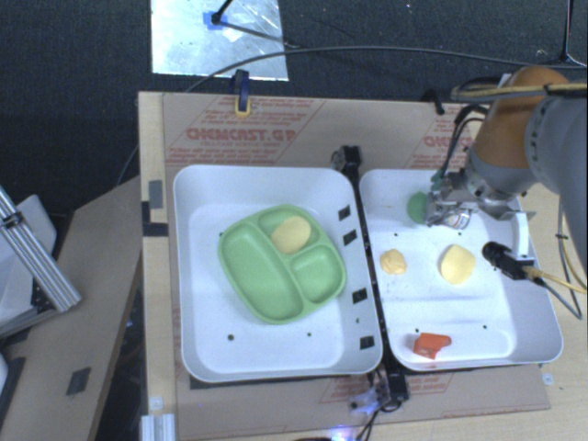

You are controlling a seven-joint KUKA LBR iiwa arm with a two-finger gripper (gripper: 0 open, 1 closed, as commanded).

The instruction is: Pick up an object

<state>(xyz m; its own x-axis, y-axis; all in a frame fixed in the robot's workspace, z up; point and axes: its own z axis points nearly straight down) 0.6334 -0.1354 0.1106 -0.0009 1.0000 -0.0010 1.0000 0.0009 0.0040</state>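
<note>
My gripper hangs low over the back of the right bin, right beside a small green object that is partly hidden by it. In the same bin lie a small yellow piece, a larger pale yellow piece and an orange object near the front wall. The left bin holds a green divided plate with a yellow item in its upper compartment.
A black divider with clips runs between the two bins. The bins rest on a cardboard sheet. A blue and yellow clamp stands at the back edge. An aluminium rail lies off to the left.
</note>
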